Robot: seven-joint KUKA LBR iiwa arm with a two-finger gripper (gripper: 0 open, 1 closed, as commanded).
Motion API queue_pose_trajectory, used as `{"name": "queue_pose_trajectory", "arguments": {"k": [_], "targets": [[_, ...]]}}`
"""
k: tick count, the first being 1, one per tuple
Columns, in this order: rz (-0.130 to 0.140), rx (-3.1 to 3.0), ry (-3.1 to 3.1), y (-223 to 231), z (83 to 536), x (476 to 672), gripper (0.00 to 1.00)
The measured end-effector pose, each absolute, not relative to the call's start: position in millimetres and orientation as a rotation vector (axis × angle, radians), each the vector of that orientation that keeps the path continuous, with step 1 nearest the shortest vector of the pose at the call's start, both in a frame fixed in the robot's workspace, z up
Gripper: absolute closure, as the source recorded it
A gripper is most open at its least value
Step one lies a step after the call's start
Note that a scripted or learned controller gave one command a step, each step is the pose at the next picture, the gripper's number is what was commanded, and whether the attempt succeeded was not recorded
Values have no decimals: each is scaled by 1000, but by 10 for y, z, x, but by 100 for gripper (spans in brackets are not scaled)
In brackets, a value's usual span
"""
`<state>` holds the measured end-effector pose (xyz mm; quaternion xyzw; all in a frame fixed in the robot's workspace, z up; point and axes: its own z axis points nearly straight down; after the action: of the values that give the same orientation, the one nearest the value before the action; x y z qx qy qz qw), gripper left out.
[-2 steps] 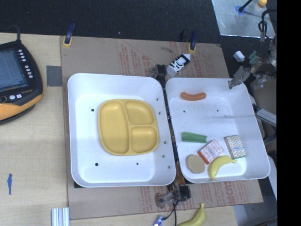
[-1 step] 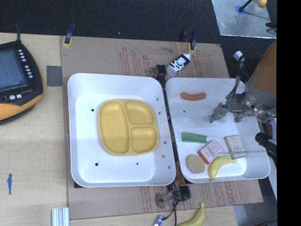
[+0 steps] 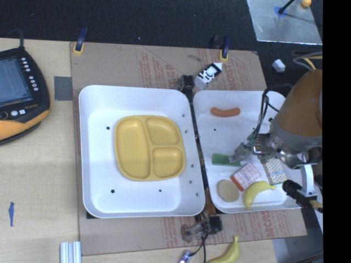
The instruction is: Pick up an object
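Left bin holds a yellow divided plate; right bin holds a sausage at 12 o'clock, a green block centre, and a banana at 5 o'clock; tool state cannot be told.

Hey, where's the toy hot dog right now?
The hot dog lies in the right bin, near its far wall, well apart from the green block and the end effector.

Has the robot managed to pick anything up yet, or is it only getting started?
Nothing looks lifted yet. The gripper is low in the right bin, beside the green block. The hot dog, banana and red packet all lie on the bin floor. The grasp and lift remain.
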<state>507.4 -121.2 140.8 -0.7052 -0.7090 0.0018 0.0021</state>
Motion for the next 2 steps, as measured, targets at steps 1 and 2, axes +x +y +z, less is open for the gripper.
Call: {"name": "queue_pose_trajectory", "arguments": {"k": [1,2], "targets": [[6,-2212,-2225,-1546,912,4964,0],[4,-2214,-2226,-1449,919,5601,0]]}}
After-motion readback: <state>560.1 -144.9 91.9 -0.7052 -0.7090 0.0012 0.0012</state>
